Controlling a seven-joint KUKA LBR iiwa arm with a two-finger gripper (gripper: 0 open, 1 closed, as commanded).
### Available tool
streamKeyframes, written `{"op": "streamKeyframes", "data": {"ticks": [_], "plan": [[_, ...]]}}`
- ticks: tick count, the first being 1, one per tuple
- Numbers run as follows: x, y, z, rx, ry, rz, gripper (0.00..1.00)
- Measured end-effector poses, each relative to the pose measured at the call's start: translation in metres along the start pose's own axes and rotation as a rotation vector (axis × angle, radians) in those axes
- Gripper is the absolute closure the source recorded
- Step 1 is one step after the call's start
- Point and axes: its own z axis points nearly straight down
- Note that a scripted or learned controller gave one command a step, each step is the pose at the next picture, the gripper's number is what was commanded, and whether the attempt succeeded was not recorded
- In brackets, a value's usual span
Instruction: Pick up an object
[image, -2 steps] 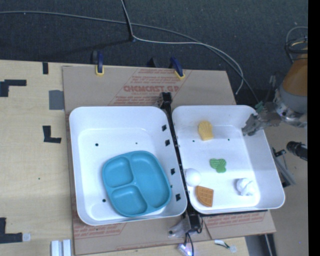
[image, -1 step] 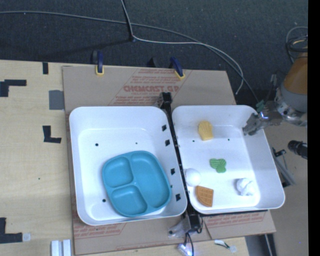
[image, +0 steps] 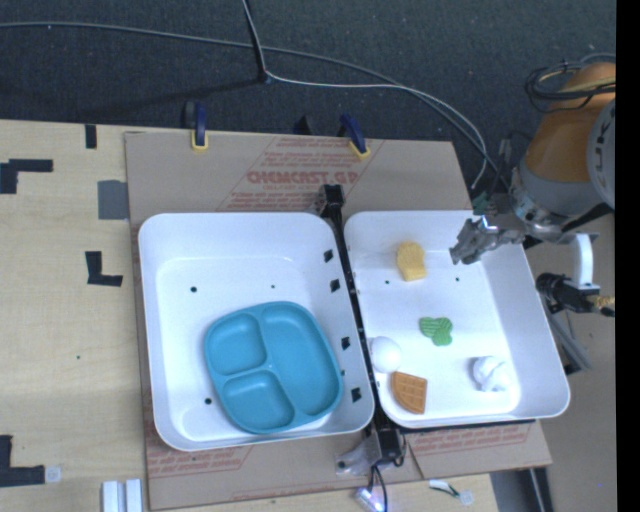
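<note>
Nearest you, an orange waffle-like square lies untouched at the right white bin's near edge, so you're at the approach: the gripper hovers empty, apparently part open, and must descend onto the yellow block just left.

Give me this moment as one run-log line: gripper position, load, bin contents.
gripper: over right bin far edge, nothing held | nearest: yellow block | also: green piece, white ball, waffle | left bin: blue divided plate
</note>
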Motion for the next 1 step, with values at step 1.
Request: {"op": "streamKeyframes", "data": {"ticks": [1], "plan": [[0.0524, -0.0012, 0.0063, 0.0, 0.0, 0.001, 1.0]]}}
